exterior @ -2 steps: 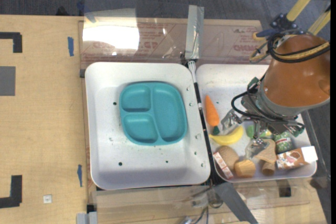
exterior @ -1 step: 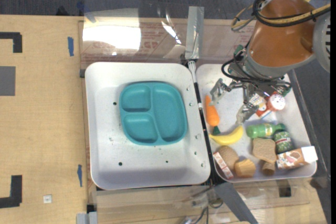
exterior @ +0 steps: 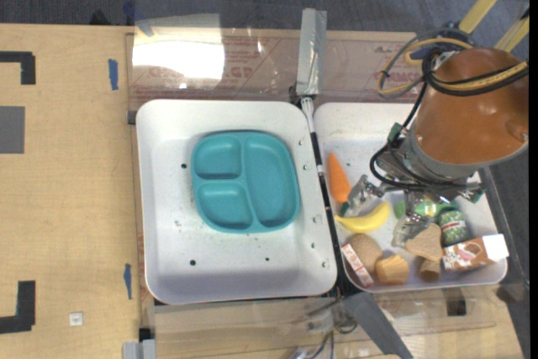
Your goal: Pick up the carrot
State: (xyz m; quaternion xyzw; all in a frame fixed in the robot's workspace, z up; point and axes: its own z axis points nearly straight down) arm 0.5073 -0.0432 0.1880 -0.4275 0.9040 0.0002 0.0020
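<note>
**The carrot waits by the wall of the right bin**

The carrot (exterior: 338,177) is a small orange stick lying in the right bin (exterior: 357,124), right of the middle of the frame. It lies close along the bin's left wall, with one end toward the top of the frame and the other toward the bottom. It looks like a toy, so it is likely light and hard, with a smooth skin that could slip. It will not bend or break easily. The best place to take hold looks like its middle, squeezing across its thin sides. The wall is very near on one side, so a finger may have little room there.

Just below the carrot's lower end is a yellow banana (exterior: 366,219), close enough that it may be touching. Below that, near the bottom of the frame, lie a brown bread piece (exterior: 366,250) and a small tan block (exterior: 392,268). Further right are a green can (exterior: 452,224) and a red and white carton (exterior: 472,252).

The gripper (exterior: 388,212) hangs over the banana, a little to the right of the carrot. Its two fingers are spread apart and nothing is between them. It is not yet on the carrot.

The left bin (exterior: 160,206) sits in the middle of the frame and holds a teal plate (exterior: 246,181) with three sections. Both bins rest on the tan counter (exterior: 59,181)
</note>
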